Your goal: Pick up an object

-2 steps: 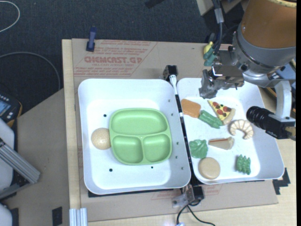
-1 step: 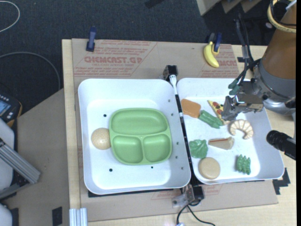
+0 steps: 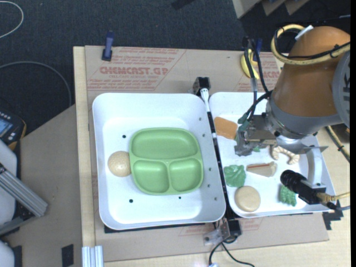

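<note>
While the gripper [image 3: 243, 142] hangs low in the right bin [image 3: 225, 104], beside the orange piece [image 3: 226, 128], nothing is visibly lifted. Claw state cannot be told; the pick is not yet done.

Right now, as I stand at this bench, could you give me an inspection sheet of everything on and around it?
Surface: brown board printed CHEMCAST bears left white bin and right white bin, side by side.
Job's things: right bin holds orange slab, green leafy piece, tan bun, beige wedge, pale curled piece, small green piece.
Clutter: left bin holds green divided plate, tan ball beside it.
Grippers: gripper hangs over right bin, beside orange slab.
Cables: black cables along arm.
Surroundings: dark carpet, blue clamp.
</note>
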You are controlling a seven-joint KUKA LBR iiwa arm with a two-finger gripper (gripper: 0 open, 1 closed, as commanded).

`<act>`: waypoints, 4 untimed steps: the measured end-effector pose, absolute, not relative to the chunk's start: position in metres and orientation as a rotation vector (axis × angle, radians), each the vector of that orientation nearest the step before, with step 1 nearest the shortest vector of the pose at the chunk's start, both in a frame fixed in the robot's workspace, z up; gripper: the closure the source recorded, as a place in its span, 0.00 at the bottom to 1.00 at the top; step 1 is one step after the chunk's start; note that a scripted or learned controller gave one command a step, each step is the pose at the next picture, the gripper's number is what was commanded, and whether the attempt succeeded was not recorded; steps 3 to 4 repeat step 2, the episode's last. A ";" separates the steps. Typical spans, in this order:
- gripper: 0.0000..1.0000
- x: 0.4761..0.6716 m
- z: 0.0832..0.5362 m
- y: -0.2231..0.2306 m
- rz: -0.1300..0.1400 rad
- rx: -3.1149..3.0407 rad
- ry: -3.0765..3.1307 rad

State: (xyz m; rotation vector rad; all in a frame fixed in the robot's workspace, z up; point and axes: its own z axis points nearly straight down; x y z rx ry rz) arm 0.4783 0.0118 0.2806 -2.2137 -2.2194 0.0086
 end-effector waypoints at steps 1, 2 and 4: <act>1.00 0.479 0.257 0.041 0.005 -2.215 -2.221; 1.00 0.481 0.421 0.070 -0.029 -2.223 -2.235; 1.00 0.481 0.421 0.070 -0.029 -2.223 -2.235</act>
